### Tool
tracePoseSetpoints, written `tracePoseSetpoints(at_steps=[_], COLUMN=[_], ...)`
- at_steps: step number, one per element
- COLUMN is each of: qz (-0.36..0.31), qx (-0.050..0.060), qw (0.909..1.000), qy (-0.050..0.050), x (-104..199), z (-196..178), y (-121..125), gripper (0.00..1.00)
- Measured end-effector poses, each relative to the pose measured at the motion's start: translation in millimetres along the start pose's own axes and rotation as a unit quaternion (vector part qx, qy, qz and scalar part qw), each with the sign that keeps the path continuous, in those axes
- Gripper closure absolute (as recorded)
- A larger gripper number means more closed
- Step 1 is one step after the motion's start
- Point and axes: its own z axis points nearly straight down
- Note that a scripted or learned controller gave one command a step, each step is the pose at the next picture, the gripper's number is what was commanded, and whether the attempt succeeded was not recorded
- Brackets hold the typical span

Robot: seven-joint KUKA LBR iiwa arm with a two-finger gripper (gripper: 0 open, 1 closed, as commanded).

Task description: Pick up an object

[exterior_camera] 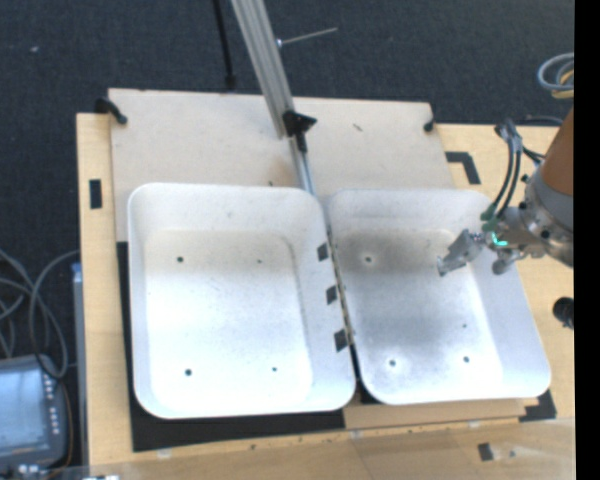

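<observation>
The grey metal gripper (477, 250) hangs above the right shallow white plastic bin (420, 368), near its far right corner. I cannot tell its state or see any object to pick up there, so closing here would probably catch nothing.

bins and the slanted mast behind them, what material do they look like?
Left bin and right bin: likely moulded plastic, matte white, rounded corners, grey scuffing, heaviest in the right one. Mast: looks like aluminium extrusion, pale silver with lengthwise grooves.
</observation>
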Motion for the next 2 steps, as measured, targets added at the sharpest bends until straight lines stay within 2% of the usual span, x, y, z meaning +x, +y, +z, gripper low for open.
tracePoseSetpoints(at_steps=[2], qz=[0.001], qx=[0.004], qw=[1.0], qy=[-0.001], x=[-8.0], z=[121.9], y=[4.8], gripper=[0.0])
